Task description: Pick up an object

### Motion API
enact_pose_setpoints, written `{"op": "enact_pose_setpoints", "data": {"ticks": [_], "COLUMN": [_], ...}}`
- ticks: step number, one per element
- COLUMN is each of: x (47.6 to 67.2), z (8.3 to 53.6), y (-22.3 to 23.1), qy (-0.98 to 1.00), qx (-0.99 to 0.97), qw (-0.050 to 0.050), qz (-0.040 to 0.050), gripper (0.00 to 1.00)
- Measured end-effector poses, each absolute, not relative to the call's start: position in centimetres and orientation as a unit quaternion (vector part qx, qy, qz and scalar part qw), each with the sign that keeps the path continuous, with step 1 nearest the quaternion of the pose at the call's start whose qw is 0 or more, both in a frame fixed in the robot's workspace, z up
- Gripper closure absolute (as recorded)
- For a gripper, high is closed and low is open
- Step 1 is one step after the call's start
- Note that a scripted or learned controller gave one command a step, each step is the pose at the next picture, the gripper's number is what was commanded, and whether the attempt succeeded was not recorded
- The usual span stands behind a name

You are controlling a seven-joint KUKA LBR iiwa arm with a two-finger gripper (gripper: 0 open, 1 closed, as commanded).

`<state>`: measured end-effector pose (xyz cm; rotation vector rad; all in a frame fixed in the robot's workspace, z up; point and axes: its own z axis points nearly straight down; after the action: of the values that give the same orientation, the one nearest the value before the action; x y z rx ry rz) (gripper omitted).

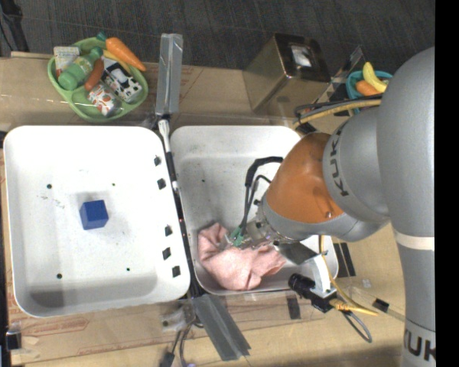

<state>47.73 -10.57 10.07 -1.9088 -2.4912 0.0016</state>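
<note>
Pink cloth (237, 262) lies crumpled at the near edge of the right bin (214, 147); the gripper (249, 235) is down on its top, w/ the arm's orange band just right of it. Grasp step, I'd judge; next needs a clean lift. Can't tell the gripper's opening. Blue cube (94, 213) sits in the left bin (30, 147), beyond the cloth.

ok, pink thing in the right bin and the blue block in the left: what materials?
Pink thing: looks like soft cloth, matte, crumpled into folds. Blue block: rigid cube with crisp edges and an even matte colour, probably plastic or painted wood or foam; can't tell which.
</note>
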Motion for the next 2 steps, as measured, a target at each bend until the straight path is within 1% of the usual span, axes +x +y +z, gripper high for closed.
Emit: {"op": "enact_pose_setpoints", "data": {"ticks": [1,2], "x": [47.7,51.3], "z": [10.1,9.1], "y": [-10.6,-9.6], "qy": [-0.794,-0.724], "qx": [-0.608,-0.69], "qw": [0.001,0.002], "qz": [0.0006,0.001], "gripper": [0.0,0.0]}}
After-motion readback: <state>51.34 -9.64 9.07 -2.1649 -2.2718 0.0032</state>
